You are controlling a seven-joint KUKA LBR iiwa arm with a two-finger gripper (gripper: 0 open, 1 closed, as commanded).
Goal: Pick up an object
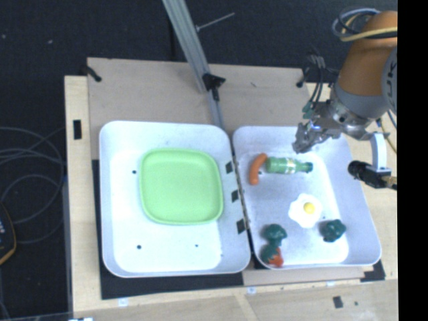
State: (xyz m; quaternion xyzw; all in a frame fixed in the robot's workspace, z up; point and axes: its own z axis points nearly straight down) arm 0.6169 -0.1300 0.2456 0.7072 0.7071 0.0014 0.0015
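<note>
The right bin (348, 179) holds a green bottle (287, 166) lying on its side, an orange sausage (255, 168) beside it, a fried egg (307, 210), a dark green broccoli piece (332, 230), and another green piece with a small orange bit (272, 243) near the front. My gripper (305, 144) hangs over the bin's back edge, just above and right of the bottle's cap end. Nothing shows between its tips.
The left bin (120, 179) bears a light green square plate (181, 186). A grey metal pole (190, 42) slants up from the bench between the bins. Clips (235, 196) join the bins at their shared edge.
</note>
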